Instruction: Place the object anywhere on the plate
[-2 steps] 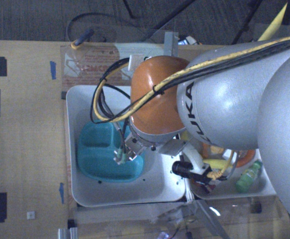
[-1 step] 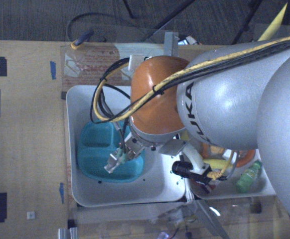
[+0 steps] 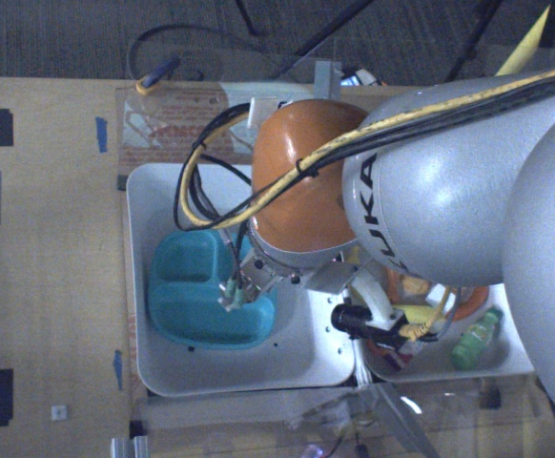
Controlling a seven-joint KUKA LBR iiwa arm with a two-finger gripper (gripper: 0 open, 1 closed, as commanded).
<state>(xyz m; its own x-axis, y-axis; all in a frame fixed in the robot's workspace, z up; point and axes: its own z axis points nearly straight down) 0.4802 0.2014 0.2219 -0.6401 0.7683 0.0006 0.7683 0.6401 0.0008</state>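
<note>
A teal divided plate point(image 3: 196, 299) lies in the left white bin point(image 3: 158, 365), toward its left side. My gripper point(image 3: 230, 296) hangs low over the plate's right part, at the ridge between its compartments. The arm's orange band point(image 3: 297, 184) and grey wrist hide the bin's right half. A small greenish speck shows at the gripper's tip, too small to say what it is or whether it is held.
The right bin point(image 3: 506, 361) holds a green bottle point(image 3: 475, 340), an orange item point(image 3: 463, 303) and a yellow piece point(image 3: 413, 315), mostly hidden under the arm. Black and yellow cables point(image 3: 190, 194) loop above the left bin. Bare bench lies to the left.
</note>
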